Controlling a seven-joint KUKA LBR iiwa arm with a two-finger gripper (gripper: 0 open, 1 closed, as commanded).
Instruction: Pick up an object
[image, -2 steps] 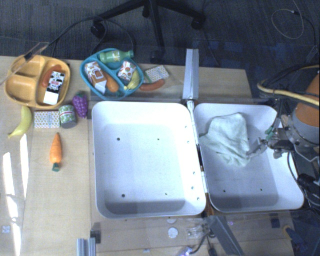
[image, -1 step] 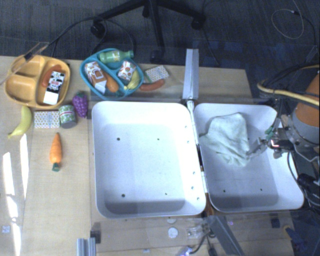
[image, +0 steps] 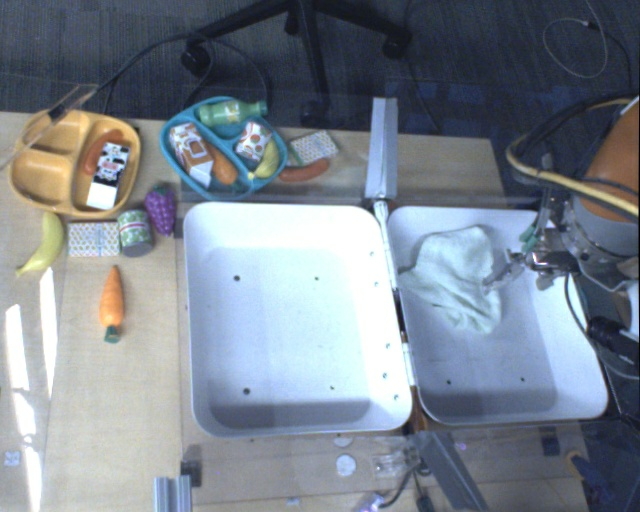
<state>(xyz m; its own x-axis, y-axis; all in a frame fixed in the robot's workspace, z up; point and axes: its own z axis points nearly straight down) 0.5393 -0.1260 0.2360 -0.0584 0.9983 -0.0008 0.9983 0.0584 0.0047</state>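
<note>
From above, the arm (image: 610, 190) reaches in over the right bin (image: 540, 395), and the gripper (image: 503, 272) hangs at the right edge of the white cloth (image: 455, 275). The cloth lies crumpled in that bin's upper half, right up against the tool and spreading away from it toward the divider. Whether the tool is spread or closed, or has any cloth in it, I cannot tell from here. Beyond the cloth sits the left bin (image: 290, 320). Far past that, a toy carrot (image: 112, 302) and a banana (image: 42, 245) lie on the bench.
</note>
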